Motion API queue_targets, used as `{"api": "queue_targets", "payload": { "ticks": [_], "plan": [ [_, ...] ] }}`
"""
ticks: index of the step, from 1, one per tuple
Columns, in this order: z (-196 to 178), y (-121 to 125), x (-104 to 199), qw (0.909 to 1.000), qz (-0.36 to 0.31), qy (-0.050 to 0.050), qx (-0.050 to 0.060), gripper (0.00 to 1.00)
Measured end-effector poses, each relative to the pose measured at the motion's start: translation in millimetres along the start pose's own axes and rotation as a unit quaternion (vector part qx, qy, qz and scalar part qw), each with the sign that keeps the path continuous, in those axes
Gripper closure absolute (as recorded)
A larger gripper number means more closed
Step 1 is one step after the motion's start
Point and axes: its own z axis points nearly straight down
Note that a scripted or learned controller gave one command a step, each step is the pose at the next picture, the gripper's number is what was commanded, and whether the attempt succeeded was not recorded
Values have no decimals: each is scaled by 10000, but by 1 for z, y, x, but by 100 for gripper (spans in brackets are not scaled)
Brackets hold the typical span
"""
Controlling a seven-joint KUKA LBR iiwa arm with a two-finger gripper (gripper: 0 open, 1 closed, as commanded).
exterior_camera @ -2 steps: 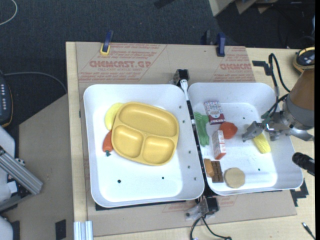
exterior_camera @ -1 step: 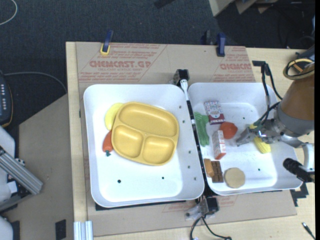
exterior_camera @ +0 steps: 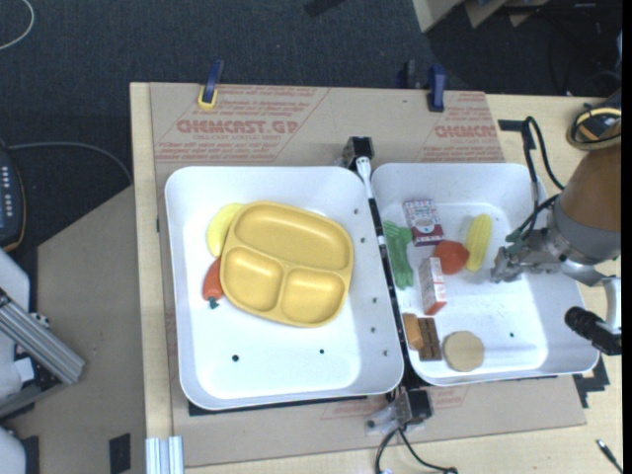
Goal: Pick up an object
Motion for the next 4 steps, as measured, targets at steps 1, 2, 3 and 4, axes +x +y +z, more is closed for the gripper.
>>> {"api": "queue_targets", "payload": {
  "ticks": [1, 2, 3, 4],
  "plan": [
    [-62, -4, 1, 10000, -17, 40, 51, 100],
    [-116, -1, 0, 10000, -17, 37, 44, 100],
    [-119, 21, 39, 10000, -37, 50, 60, 100],
    [-118, 35, 98, 9999, -49, 58, 65, 100]
  ]
}}
